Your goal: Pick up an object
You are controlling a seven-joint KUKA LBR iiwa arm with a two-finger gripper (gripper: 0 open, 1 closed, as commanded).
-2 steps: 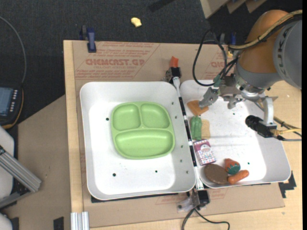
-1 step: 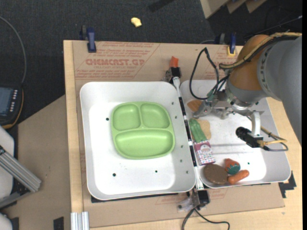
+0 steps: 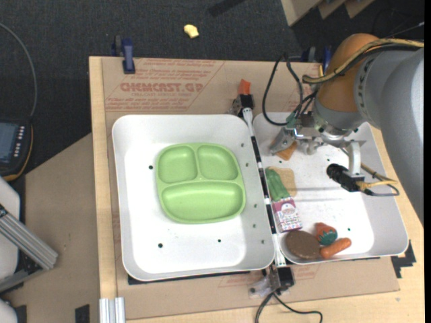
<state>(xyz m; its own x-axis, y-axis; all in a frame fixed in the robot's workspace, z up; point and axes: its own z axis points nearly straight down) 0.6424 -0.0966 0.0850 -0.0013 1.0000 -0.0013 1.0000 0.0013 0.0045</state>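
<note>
Camera view: gripper [image 3: 295, 143], fingers apart, empty, by brown block [image 3: 287, 153] beyond pink carton [image 3: 287, 214]; likely light, stiff, so you'd pinch its narrow sides.

Bins: two, white. One bin [image 3: 135, 207] holds the green divided plate [image 3: 200, 182]; the second bin [image 3: 377, 221] sits directly right of that plate.

Plates: one, with three compartments.

Loose items right of the plate, seven in all:
- one green oblong piece [image 3: 275, 184]
- one tan square slice [image 3: 288, 177]
- one pink carton [image 3: 287, 214]
- one brown disc [image 3: 303, 245]
- one orange carrot [image 3: 335, 246]
- one small red-and-green piece [image 3: 326, 232]
- one orange-brown scrap [image 3: 286, 152]

Beyond the plate's far side, off the tabletop [image 3: 168, 79]: one yellow scrap [image 3: 191, 30] on the dark floor [image 3: 101, 12].
</note>
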